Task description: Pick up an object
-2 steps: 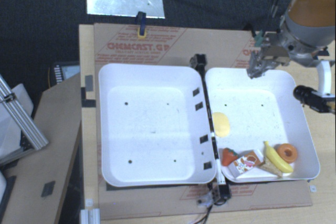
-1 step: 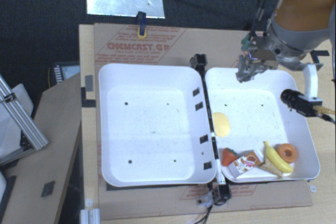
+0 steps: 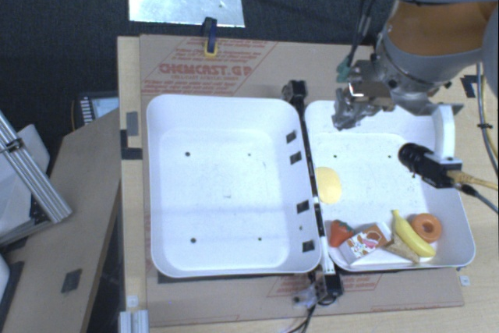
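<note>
The grey arm's two-finger claw (image 3: 345,118) hangs over the far edge of the right-hand shallow white bin (image 3: 366,148); whether it is spread or pressed together I cannot tell. The pale yellow round lemon (image 3: 328,185) lies nearest, toward the camera. The curved yellow banana (image 3: 412,234) lies farther off rightward, its long axis running diagonally, near-right to far-left.

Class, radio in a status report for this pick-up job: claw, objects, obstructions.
Claw above right bin's far edge, nothing held. Lemon, banana and other items along near side. Path unobstructed.
</note>
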Tool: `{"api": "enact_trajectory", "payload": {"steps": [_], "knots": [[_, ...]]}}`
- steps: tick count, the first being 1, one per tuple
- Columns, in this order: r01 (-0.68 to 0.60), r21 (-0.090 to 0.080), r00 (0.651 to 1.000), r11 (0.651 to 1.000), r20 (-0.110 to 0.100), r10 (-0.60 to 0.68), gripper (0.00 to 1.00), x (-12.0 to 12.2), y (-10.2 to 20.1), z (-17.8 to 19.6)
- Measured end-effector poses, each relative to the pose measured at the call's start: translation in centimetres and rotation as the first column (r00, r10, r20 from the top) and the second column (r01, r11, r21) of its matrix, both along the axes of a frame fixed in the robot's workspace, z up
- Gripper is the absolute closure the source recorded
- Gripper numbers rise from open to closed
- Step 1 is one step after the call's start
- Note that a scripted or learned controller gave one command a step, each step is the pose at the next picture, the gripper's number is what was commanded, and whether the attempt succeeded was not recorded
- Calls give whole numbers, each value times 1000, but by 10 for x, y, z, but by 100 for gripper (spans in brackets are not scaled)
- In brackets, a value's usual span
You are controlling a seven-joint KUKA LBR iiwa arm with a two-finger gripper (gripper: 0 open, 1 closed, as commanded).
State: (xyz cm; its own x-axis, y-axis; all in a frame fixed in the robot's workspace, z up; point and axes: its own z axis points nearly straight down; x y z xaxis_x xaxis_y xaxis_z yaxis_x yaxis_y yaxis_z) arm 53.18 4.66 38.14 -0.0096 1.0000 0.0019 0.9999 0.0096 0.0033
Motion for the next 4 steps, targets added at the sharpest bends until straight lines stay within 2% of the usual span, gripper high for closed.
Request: {"api": "enact_trajectory", "payload": {"steps": [1, 2, 3, 4], "knots": [[1, 0, 1000, 1000, -2, -1, 100, -47, 25, 3], [9, -4, 1000, 1000, -11, -9, 100, -3, 21, -121], [1, 0, 1000, 1000, -1, -1, 100, 8, 73, -122], [8, -2, 1000, 1000, -2, -8, 0, 8, 70, -122]]}}
